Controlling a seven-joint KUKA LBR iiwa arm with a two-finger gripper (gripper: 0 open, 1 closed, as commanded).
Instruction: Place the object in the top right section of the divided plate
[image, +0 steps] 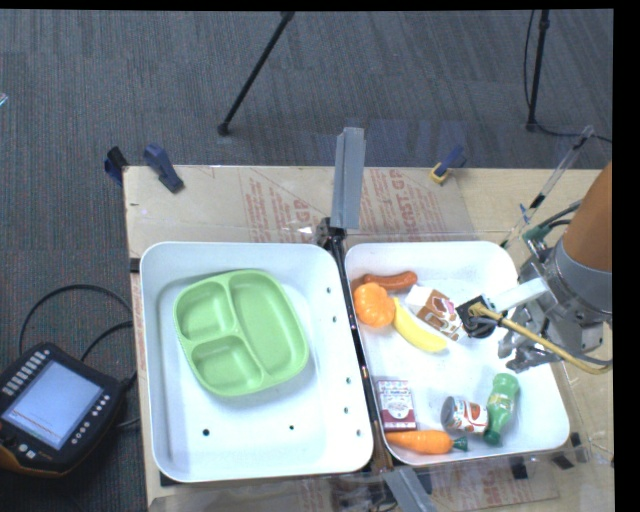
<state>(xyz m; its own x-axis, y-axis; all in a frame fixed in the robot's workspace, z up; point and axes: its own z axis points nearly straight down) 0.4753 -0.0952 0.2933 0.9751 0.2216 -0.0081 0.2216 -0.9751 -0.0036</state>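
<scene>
The green divided plate (299, 335) lies in the left bin (160, 420), with two small sections on its left and one long section on its right, all bare. My gripper (523, 351) hangs over the right side of the right bin (470, 255), just above the green bottle (500, 405) and right of the banana (420, 331). Nothing shows in its grasp. Nearby lie an orange (374, 305), a sausage (391, 281) and a brown and white packet (438, 310).
A red box (397, 404), a small can (461, 413) and a carrot (424, 441) lie along the right bin's front. A yellow hose (545, 345) curves from the arm across the bin's right side. A grey post (348, 180) stands behind the bins.
</scene>
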